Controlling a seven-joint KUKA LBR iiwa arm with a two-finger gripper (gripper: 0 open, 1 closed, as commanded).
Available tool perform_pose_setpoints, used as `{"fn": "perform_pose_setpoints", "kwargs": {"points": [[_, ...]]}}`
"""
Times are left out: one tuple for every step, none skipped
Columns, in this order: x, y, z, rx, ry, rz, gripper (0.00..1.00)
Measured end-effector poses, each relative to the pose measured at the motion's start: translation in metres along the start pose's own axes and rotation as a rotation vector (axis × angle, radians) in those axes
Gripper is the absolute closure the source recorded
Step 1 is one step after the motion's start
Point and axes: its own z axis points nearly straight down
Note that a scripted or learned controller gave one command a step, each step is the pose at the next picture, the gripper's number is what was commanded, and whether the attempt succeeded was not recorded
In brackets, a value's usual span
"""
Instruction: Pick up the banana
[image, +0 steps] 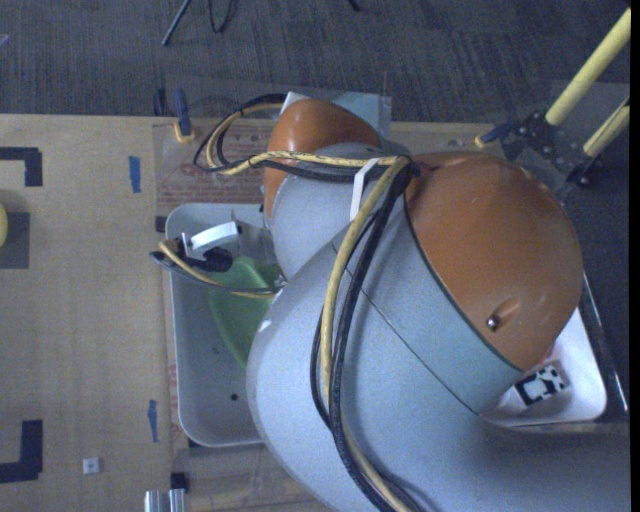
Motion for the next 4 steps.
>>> {"fn": "perform_pose_setpoints", "kwargs": {"points": [[0.031,-0.02,-0.11,0.006,0.001,0.073,1.0],[-0.075,-0.05,-0.084,0.006,-0.003,0.071,1.0],[-0.118,-0.062,-0.105,0.007,-0.005,0.068,1.0],[-0.117,-0.061,-0.11,0.006,-0.002,0.073,1.0]]}}
